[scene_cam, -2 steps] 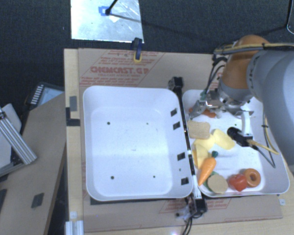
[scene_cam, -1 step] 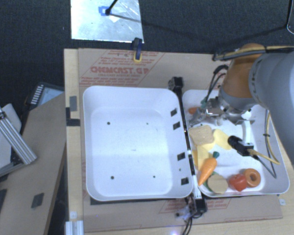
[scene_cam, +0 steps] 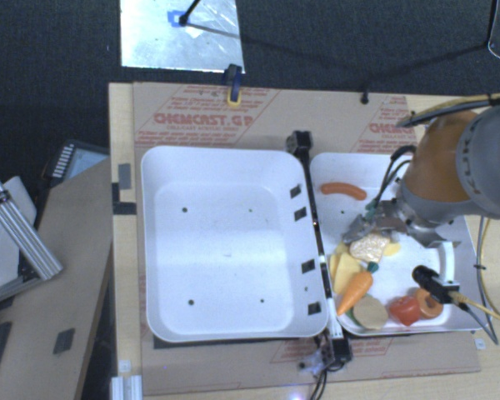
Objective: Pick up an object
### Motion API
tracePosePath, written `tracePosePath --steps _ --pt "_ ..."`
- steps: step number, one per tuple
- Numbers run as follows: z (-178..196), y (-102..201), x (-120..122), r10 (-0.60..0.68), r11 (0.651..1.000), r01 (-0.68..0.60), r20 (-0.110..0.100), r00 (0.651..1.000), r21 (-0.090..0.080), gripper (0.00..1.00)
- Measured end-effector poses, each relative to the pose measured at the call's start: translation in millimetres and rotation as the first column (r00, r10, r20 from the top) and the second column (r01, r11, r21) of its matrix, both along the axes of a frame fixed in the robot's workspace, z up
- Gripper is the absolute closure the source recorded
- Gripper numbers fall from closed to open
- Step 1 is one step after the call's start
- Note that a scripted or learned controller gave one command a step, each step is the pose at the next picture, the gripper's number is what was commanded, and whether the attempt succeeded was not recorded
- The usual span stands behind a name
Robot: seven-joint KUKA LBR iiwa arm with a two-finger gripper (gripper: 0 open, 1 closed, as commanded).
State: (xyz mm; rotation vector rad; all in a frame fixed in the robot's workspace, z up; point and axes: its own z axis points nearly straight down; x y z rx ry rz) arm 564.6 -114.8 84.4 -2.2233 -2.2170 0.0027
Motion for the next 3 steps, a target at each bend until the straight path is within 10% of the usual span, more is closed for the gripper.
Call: tracePosePath --steps 1,2,3 --pt "1.1 -57.4 -39.1 -0.002 1.0 0.002 0.004 1.0 -0.001 0.0" --pt "12.6 -53.6 -35.4 0.004 1.0 -0.004 0.01 1.0 -0.001 1.0" --pt "60.8 -39.1 24.6 0.01 1.0 -0.01 0.012 1.0 -0.002 1.0"
